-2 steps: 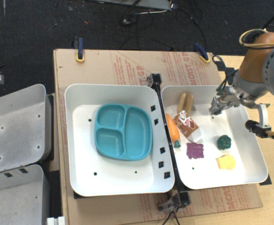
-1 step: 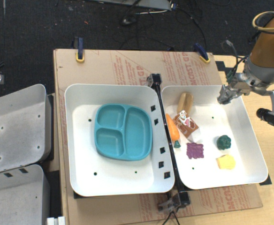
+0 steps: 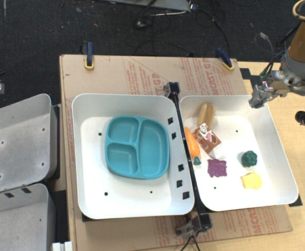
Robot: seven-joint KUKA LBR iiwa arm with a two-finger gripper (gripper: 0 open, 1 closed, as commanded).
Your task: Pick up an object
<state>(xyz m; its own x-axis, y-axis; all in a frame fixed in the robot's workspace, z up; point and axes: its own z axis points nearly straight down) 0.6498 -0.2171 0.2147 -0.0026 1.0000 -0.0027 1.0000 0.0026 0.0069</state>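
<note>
The right bin (image 3: pixel 267 192) holds several small items: a tan bread roll (image 3: pixel 206 113), an orange carrot (image 3: pixel 192 141), a brown and white wrapped snack (image 3: pixel 208 137), a purple piece (image 3: pixel 217 167), a dark green ball (image 3: pixel 249 158) and a yellow block (image 3: pixel 251 181). My gripper (image 3: pixel 258 99) hangs over the far right corner of that bin, well apart from all of them. Nothing shows between its fingers.
A teal divided plate (image 3: pixel 138 146) lies in the left bin (image 3: pixel 90 192). Both bins rest on a cardboard sheet (image 3: pixel 142 72) held by clamps. White bin lids (image 3: pixel 16 140) lie off to the left. Cables run across the dark floor behind.
</note>
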